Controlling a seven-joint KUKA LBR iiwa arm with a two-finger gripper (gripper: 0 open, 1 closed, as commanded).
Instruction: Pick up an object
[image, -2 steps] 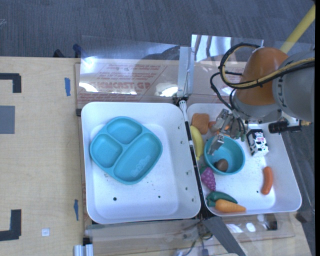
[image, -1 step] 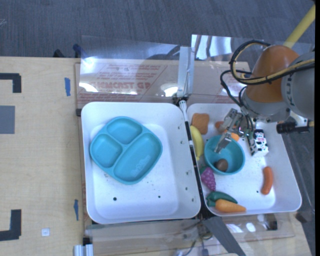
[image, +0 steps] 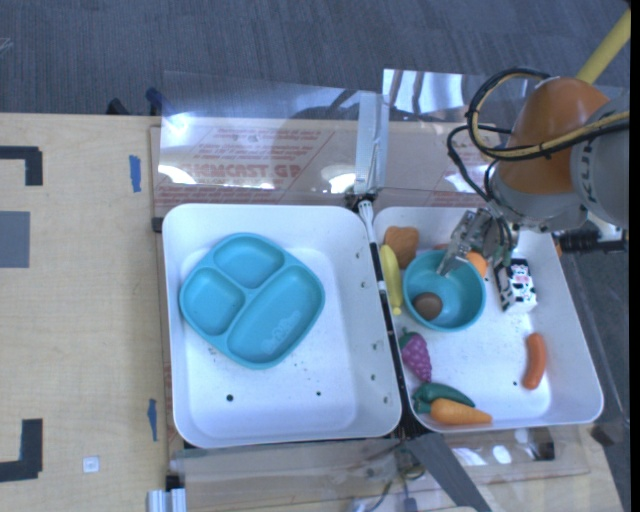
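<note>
A single fixed camera sits above the surface (image: 70, 300) and looks down at a slant. It stands far enough off to take in both white bins whole: the left bin (image: 200, 400) near the middle, the right bin (image: 570, 390) toward the right edge, where the arm (image: 560, 140) enters.

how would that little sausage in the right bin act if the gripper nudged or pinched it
The sausage looks rounded along its length and smooth, so it would probably roll sideways when nudged. Its glossy toy look suggests that it is light and may slip from a pinch. It lies on bare floor of the right bin, so nothing would stop it.
</note>
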